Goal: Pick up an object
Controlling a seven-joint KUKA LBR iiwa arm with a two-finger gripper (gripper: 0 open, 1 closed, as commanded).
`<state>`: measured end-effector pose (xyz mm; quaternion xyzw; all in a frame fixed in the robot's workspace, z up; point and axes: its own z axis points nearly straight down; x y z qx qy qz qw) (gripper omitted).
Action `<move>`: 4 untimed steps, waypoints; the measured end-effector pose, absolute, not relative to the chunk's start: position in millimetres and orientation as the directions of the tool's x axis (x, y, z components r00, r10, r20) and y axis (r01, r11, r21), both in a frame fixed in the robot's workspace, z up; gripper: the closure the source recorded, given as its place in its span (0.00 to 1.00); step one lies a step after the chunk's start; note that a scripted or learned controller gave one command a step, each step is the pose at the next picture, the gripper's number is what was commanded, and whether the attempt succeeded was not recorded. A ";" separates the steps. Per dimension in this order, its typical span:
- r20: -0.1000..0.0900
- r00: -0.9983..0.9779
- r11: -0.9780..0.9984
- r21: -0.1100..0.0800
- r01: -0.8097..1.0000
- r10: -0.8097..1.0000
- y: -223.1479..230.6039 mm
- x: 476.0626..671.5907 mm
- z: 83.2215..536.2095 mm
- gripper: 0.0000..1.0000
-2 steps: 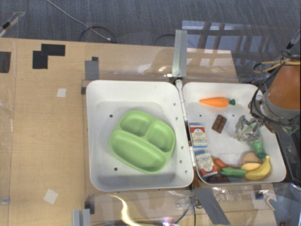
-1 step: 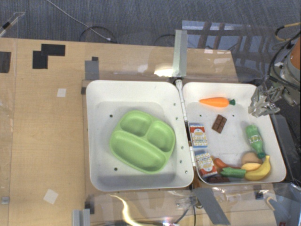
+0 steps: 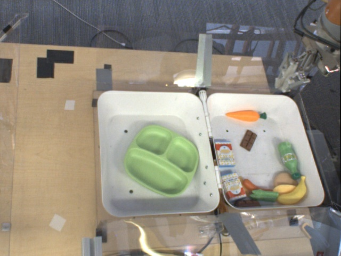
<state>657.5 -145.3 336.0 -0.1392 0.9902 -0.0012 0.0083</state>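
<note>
Camera view: the gripper (image 3: 292, 74) hangs above the bench just beyond the far right corner of the right bin (image 3: 303, 122), outside its rim. Its fingers appear slightly apart with nothing between them. Candidate objects lie in the right bin: a carrot (image 3: 244, 116) near the far wall, a brown block (image 3: 248, 140) at centre, a green bottle (image 3: 287, 157) and a banana (image 3: 296, 192) toward the near right corner. The left bin (image 3: 106, 143) holds a green divided tray (image 3: 161, 159). Judged step: approach, before any grasp. The next move calls for travel inward over the bin, alignment above one object, then descent.
</note>
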 end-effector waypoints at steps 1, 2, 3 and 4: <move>-0.013 -0.971 0.972 -0.001 -0.237 -0.237 -93.5 670.9 351.3 1.00; -0.011 -0.989 0.989 0.003 -0.150 -0.149 2.0 670.1 345.3 1.00; -0.023 -0.989 0.990 0.000 -0.144 -0.144 -1.8 672.0 359.4 1.00; -0.011 -1.000 1.000 0.003 0.012 0.012 46.2 669.8 346.9 1.00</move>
